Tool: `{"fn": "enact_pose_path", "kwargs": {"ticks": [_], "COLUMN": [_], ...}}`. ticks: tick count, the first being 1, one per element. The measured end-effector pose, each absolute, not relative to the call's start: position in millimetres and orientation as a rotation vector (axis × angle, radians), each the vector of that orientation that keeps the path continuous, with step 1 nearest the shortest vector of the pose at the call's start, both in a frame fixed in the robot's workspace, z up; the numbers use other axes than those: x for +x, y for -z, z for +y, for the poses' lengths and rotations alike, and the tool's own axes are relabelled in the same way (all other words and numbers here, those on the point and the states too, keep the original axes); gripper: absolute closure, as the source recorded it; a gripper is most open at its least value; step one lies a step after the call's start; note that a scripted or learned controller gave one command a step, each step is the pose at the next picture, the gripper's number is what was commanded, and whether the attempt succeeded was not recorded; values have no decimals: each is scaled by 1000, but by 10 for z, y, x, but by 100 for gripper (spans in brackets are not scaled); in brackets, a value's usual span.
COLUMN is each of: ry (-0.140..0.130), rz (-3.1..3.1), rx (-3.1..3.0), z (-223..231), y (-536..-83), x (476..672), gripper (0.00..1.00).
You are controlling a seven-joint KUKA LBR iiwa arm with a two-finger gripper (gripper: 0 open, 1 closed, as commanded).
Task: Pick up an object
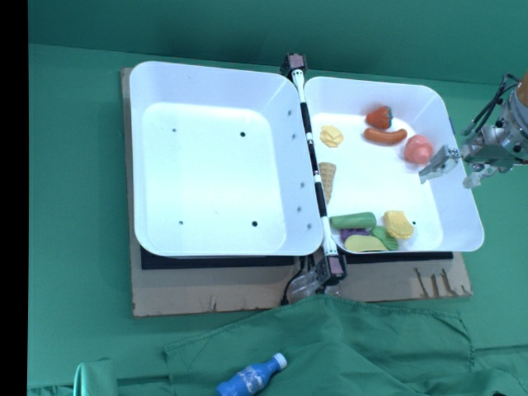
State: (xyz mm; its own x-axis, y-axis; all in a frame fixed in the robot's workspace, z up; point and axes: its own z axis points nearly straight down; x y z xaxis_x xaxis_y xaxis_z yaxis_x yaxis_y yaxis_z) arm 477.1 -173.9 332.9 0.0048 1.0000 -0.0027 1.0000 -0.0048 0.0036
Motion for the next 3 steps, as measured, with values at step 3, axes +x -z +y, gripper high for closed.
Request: {"fn": "enact_pose_path", "kwargs": {"ticks": [3], "ry": [-2], "rz": [2214], "rx": [2217], "z": [-1870], "y": [-1821], "x": [6128], "gripper": [0]}}
